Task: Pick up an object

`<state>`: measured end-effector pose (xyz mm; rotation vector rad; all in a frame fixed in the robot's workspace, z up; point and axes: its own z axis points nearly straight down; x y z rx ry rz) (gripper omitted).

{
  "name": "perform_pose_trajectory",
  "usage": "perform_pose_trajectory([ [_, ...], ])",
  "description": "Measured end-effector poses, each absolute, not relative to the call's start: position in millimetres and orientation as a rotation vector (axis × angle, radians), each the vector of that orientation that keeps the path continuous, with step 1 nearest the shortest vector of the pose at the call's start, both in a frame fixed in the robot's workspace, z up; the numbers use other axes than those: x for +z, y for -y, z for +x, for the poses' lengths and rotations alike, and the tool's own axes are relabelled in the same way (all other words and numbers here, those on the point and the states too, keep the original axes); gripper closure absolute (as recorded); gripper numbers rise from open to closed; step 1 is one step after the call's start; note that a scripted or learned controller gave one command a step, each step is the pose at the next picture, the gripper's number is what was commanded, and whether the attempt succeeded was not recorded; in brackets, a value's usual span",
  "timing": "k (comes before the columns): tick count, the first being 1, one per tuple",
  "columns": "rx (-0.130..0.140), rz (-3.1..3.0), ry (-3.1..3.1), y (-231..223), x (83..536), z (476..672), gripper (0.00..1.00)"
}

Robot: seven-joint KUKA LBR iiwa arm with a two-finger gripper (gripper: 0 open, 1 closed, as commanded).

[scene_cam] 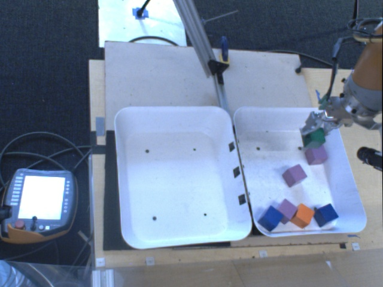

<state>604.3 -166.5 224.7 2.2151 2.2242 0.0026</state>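
While the gripper (pixel 315 126) sits at the right bin's (pixel 353 187) upper right, a green block (pixel 313 139) shows just below it; whether the claw grips it I cannot tell. Lifting looks undone; 6 other blocks lie lower right.

The grey arm (pixel 366 82) with orange band is seen entering from the right edge, wrist angled down and leftward, with the gripper (pixel 313 130) lowered at the far right side, finger spacing obscured.
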Motion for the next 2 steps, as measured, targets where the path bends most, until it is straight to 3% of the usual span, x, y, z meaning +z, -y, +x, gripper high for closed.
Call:
perform_pose_trajectory([
  [2, 0.002, 2.211, -2.233, 70, 215, 610.0, 1.0],
])
